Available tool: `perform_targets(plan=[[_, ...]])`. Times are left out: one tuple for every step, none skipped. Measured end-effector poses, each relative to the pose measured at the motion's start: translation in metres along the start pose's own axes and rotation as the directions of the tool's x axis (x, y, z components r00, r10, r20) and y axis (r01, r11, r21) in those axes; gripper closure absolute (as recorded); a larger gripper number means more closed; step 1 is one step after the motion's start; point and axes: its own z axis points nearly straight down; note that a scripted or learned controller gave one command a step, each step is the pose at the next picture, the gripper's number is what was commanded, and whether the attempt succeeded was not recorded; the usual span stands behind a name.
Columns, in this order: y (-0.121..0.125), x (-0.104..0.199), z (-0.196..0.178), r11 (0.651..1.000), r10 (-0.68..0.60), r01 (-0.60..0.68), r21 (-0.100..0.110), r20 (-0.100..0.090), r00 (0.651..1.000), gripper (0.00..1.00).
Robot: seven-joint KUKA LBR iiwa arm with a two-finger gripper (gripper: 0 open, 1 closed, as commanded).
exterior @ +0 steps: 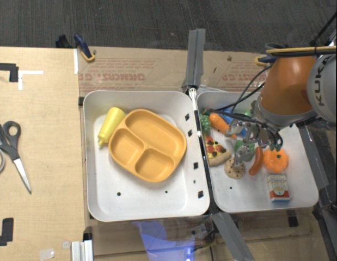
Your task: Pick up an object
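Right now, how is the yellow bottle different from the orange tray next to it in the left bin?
The bottle is pale yellow, narrow and rounded, lying on its side; the tray is orange, much wider and flat, with three compartments facing up. The bottle lies against the tray's upper left edge. Both are plastic-looking toys in the left bin.

Claw (245, 152) fingertips — blurred, indistinct

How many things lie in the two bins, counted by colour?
Yellow/orange-yellow: 2, bottle, divided plate.
Orange: 2, carrot, pumpkin-like toy.
Red: 1, sausage.
Mixed: 3, pizza slice, cookie, small carton.
Total: 8, some hidden under the gripper possibly uncounted.
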Motion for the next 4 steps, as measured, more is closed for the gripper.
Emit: perform_targets(plan=[[-0.005,-0.011,0.0,0.999,-0.049,0.049,0.001,0.002,0.999,0.0],[-0.005,-0.013,-0.011,0.999,-0.048,0.048,0.001,0.005,0.999,1.0],[-0.005,-0.013,-0.011,0.999,-0.048,0.048,0.001,0.005,0.999,0.0],[-0.012,0.061,0.003,0.999,-0.047,0.047,-0.001,-0.005,0.999,0.0]])
